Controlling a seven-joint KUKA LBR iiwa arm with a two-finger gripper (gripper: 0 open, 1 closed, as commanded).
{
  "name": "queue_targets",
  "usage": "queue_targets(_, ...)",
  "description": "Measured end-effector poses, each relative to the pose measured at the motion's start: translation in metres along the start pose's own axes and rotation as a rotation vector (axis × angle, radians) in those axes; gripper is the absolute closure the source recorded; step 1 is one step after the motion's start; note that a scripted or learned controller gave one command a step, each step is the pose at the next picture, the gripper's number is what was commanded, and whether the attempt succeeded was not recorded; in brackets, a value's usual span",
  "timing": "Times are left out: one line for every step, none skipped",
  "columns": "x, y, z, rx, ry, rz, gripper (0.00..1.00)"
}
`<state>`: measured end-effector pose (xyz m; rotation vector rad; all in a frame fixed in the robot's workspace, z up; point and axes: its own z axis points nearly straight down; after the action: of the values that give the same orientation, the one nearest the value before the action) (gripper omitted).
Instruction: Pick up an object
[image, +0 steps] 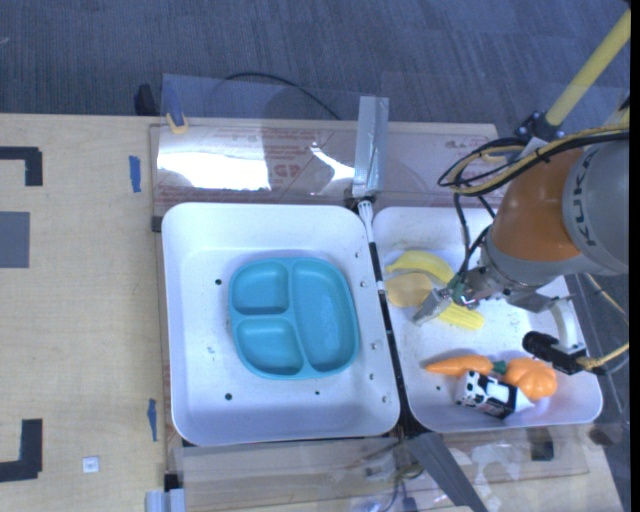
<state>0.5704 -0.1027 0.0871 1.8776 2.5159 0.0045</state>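
I see the hand (430, 307) low in the right bin (580, 405), fingers slightly apart, gripping nothing, beside the yellow toy (418, 268) (corn piece (462, 317) just right of it).

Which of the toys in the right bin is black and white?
The small cow-patterned toy at the bin's near edge, just below the orange carrot. The others are yellow or orange; it alone has black patches on white.

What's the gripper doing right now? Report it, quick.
Gripper: low in the right bin, beside the yellow toys. Whether it is open, closed or holding anything cannot be told.
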Motion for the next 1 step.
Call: queue_targets(-0.0016, 0.0022, -0.0126, -0.009, -0.004, 0.002, 1.00)
